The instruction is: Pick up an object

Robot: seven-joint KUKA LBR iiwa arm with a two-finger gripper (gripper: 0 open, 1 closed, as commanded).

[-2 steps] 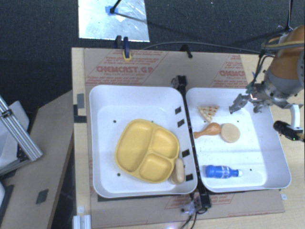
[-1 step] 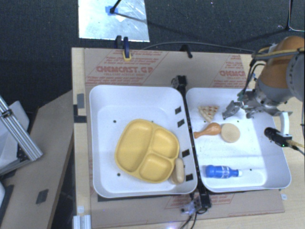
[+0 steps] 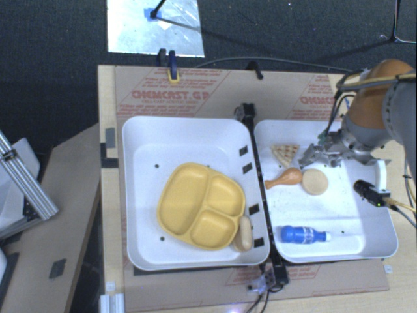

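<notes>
In the right bin (image 3: 371,230) lie a tan waffle piece (image 3: 285,154), a brown drumstick (image 3: 285,178), a round beige bun (image 3: 315,182) and a blue bottle (image 3: 303,235) on its side near the front wall. My gripper (image 3: 320,155) hangs low over the back of this bin, just right of the waffle piece and just behind the bun. Nothing shows in its grasp. The grey arm with its orange band (image 3: 373,106) reaches in from the right.
The left bin (image 3: 140,175) holds a yellow compartment plate (image 3: 201,205) with a small beige roll (image 3: 244,233) against its front right corner. A black divider (image 3: 257,188) runs between the bins. A black fitting with a cable (image 3: 369,193) sits by the right bin's right wall.
</notes>
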